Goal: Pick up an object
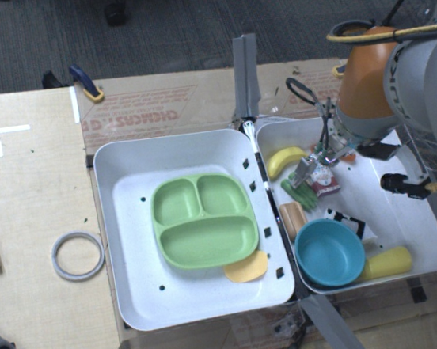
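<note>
The right bin holds a yellow banana, a green item, a red and white packet, a tan wooden cylinder, a blue bowl and a yellow block. My gripper hangs low over the back left of this bin, just right of the banana and right above the packet. Whether it touches the packet is unclear. The arm's orange band rises behind it.
The left bin holds a green divided plate with an orange-yellow slice at its front edge. A small black piece lies beside the bowl. A grey ring rests on the bench at left.
</note>
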You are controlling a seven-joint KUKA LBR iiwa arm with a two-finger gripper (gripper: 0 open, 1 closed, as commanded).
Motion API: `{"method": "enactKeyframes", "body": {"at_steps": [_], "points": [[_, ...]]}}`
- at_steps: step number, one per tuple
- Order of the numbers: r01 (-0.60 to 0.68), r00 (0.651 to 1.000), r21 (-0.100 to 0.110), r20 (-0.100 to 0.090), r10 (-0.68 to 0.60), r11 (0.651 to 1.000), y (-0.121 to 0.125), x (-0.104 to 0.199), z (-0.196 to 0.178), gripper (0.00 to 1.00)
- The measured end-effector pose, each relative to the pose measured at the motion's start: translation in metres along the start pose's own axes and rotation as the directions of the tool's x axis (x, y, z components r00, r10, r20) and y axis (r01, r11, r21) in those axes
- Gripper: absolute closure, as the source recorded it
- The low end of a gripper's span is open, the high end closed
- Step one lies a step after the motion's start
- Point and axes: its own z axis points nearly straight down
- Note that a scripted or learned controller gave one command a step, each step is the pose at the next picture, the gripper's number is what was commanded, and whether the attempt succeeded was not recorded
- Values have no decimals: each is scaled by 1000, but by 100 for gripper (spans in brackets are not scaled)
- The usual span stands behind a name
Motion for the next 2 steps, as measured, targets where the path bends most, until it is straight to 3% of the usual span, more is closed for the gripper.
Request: {"method": "enactKeyframes", "body": {"at_steps": [1,2], "points": [[2,1000,-5,3,-2,1000,2,-1,-12,100],[12,1000,2,-2,-12,1000,46,58,-98,100]]}}
